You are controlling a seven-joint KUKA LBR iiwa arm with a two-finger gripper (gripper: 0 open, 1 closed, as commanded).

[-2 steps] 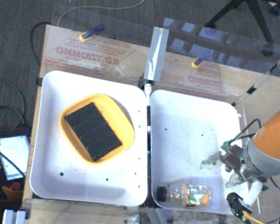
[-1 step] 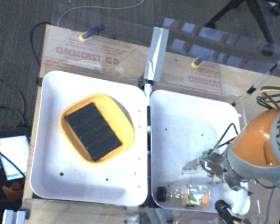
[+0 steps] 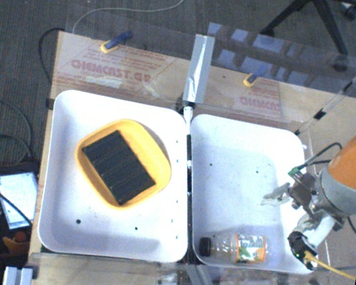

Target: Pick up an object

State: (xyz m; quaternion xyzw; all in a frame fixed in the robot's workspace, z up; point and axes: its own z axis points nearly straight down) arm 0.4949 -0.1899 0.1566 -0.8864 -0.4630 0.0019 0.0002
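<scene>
A clear plastic bottle (image 3: 239, 247) with an orange and green label lies on its side along the front wall of the right bin (image 3: 243, 157), its dark cap pointing left. In the left bin (image 3: 55, 219) sits a yellow dish (image 3: 159, 157) with a black ribbed pad (image 3: 119, 167) in it. My gripper (image 3: 281, 193) hangs over the right side of the right bin, behind and to the right of the bottle and apart from it. The grey wrist and orange band (image 3: 355, 163) reach in from the right edge.
A metal divider (image 3: 197, 73) stands behind the seam between the bins, with clear panels and two clamps (image 3: 116, 41) along the back of the bench. Cables and a small device (image 3: 12, 194) lie on the floor at the left.
</scene>
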